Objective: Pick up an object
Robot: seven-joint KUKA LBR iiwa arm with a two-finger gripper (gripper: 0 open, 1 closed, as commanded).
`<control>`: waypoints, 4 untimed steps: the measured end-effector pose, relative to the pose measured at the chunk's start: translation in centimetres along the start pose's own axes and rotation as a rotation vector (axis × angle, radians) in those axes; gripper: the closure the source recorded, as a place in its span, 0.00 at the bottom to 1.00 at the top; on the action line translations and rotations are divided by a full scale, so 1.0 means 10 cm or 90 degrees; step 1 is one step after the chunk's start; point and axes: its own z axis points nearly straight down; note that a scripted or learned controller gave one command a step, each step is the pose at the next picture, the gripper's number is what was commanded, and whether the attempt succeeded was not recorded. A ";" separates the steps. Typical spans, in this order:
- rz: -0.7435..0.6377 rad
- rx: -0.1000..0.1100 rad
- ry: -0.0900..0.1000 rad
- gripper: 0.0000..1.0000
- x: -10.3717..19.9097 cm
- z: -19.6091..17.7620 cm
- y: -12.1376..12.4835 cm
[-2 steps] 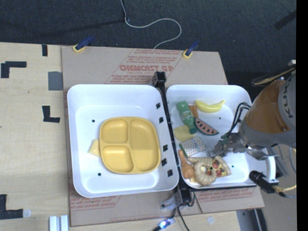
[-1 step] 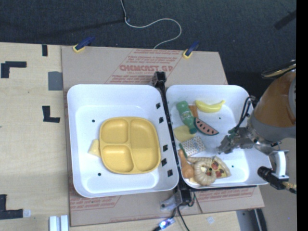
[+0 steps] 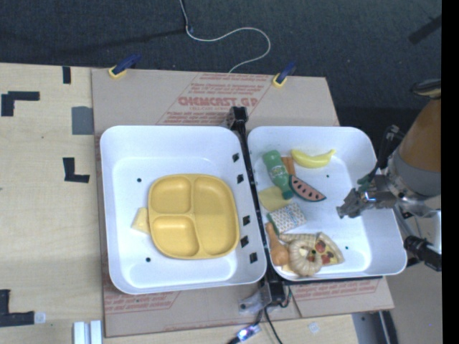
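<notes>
Objects for picking lie in the right-hand shallow white plastic bin (image 3: 358, 145), crowded against its left wall and near corner, while the bin's right half is bare floor. Largest in view is the pale wooden tabletop (image 3: 43, 213), marked with black tape shapes, and on it a brown cardboard sheet (image 3: 208, 95) printed in red, held at its far edge by two blue-and-yellow clamps. On the cardboard sit the two bins, touching along their inner walls. The left-hand white bin (image 3: 125, 149) holds a yellow plastic divided plate (image 3: 193, 216) with three compartments, and a pale yellow flat piece (image 3: 139, 221) sticks out from under the plate's left edge.

The grey arm with its orange band (image 3: 423, 145) comes in from the right, and its dark hand (image 3: 356, 203) is over the bare right part of the right bin, apart from the toys; I cannot tell how its fingers stand, and nothing shows between them.

Among the toys, a pizza slice on a pale round piece (image 3: 310, 253) lies at the near corner, a green bottle-shaped toy (image 3: 275, 169) lies along the left wall, a yellow banana (image 3: 313, 158) lies at the far side, and a red watermelon slice (image 3: 307, 190) lies just beside the bottle. A small checked square (image 3: 287, 217) lies between them and the pizza.
</notes>
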 end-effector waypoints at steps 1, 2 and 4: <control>0.000 0.002 0.001 1.00 0.01 -0.25 0.01; -0.004 0.003 0.002 1.00 0.57 -0.34 0.00; -0.003 0.005 0.002 1.00 1.66 -0.23 -0.05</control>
